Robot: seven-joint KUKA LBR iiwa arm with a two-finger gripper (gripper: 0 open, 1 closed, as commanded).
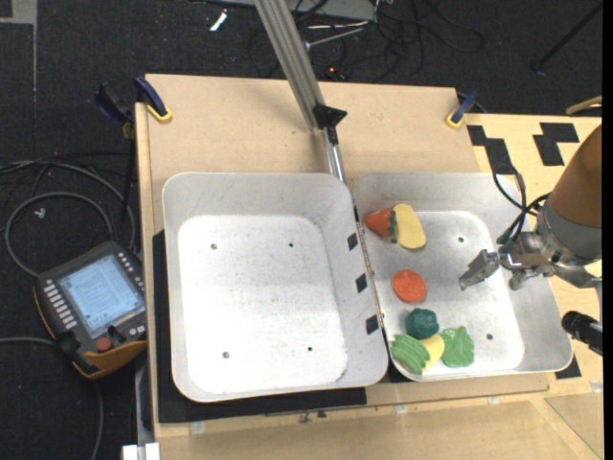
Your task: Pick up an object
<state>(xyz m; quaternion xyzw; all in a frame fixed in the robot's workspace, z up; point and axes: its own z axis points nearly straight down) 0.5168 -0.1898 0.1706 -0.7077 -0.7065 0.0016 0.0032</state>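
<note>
Plainly, the orange disc lies in the right bin, just left of the fingers, which hang over bare floor with nothing between them, whether spread or pressed together I cannot tell.

A: Where is the arm?
B: It reaches in from the right, its orange band up high and the grey wrist lower.
A: And the claw?
B: Pointing left and a little downward, carrying nothing.
</note>
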